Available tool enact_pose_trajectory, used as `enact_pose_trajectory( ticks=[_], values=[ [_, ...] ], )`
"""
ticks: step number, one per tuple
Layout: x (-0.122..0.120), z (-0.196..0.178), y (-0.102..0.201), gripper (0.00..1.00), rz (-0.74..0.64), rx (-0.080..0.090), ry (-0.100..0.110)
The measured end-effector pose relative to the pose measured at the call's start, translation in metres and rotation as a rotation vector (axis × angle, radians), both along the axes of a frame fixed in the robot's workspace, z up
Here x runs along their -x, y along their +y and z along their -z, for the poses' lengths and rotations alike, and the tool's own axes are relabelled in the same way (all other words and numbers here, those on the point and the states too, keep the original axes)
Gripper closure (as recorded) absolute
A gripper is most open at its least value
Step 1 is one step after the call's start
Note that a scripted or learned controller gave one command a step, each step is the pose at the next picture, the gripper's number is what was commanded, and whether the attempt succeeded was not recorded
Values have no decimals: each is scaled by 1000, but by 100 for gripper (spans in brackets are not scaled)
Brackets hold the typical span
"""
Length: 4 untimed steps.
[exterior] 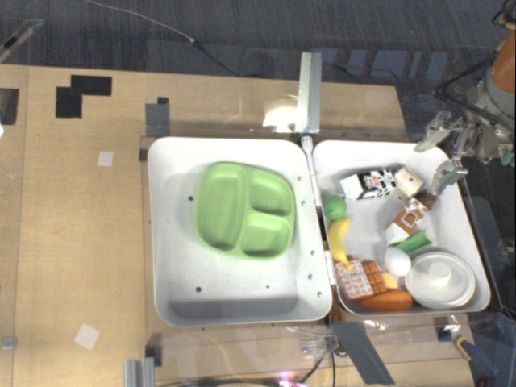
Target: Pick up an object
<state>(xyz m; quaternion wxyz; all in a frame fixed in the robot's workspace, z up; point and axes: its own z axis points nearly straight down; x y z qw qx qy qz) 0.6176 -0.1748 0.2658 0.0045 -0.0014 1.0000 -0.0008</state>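
Spread wide, the pincer (pixel 443 147) hangs over the upper right corner of the right bin (pixel 476 240), its two fingers apart with nothing between them. Just beneath it lie small toy food pieces: a black-and-white carton (pixel 372 183), a brown-and-white box (pixel 412 214), a yellow banana (pixel 339 240), a white egg (pixel 397 260) and a white bowl (pixel 439 277). A green divided plate (pixel 245 208) sits in the left bin (pixel 173 240).

Robot lab (bench (pixel 72 240), twin white bins (pixel 169 297))
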Motion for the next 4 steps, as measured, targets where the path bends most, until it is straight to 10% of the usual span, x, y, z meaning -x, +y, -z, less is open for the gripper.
enact_pose_trajectory(
  ticks=[1, 3, 4],
  values=[
    [-7, 105, -4, 0, 186, -3, 7],
    [32, 171, 30, 0, 318, -2, -3],
    [9, 176, 65, 0, 73, -2, -8]
  ],
)
